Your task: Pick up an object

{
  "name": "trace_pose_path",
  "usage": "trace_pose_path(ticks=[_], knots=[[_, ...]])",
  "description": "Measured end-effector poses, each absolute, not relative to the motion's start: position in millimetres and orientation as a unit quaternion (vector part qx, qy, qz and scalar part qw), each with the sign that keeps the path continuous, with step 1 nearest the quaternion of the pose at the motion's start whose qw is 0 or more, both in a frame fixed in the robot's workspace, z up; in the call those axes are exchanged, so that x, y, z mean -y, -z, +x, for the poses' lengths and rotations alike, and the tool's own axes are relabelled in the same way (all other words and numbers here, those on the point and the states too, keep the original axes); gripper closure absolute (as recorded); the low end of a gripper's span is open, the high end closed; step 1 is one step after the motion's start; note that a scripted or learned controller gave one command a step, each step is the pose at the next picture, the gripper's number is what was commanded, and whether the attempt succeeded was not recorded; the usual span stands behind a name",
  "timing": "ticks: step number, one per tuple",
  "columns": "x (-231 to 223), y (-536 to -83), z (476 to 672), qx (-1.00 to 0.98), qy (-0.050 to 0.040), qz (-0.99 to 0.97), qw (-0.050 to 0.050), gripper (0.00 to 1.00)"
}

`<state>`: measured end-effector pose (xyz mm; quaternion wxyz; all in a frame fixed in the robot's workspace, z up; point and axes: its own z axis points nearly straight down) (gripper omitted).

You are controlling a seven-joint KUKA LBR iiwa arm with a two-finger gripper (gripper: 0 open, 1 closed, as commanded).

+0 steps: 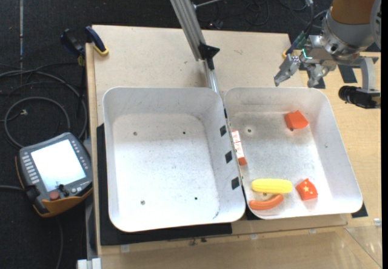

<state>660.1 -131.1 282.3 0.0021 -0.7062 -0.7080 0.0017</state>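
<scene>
From my remote station I see the grey arm's two-finger gripper [298, 74] hanging above the far rim of the right-hand shallow white plastic bin [339, 159]; its fingers are spread apart with nothing between them. Inside that bin, an orange block [296, 120] lies near the far wall, just below the gripper; a slim white and red box [239, 148] rests against the bin's left wall; a yellow plastic corn cob [271, 186] sits near the front wall, touching an orange sausage-shaped toy [266, 202] in front of it; a small red block with a pale mark [307, 189] lies just right of the corn cob. The left-hand white bin [115, 140] adjoins it on the pale wooden tabletop [151, 56].
</scene>
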Motion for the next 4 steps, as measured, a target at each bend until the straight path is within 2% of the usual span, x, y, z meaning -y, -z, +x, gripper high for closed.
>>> trace_pose_path(ticks=[1,2,4], knots=[[131.0,-284.8,660.3,0.708,-0.001,-0.706,0.001,0.0],[130.9,-233.2,649.6,0.707,-0.0021,-0.707,0.002,0.0],[126.2,-104.7,650.2,0.708,-0.002,-0.706,0.003,0.0]])
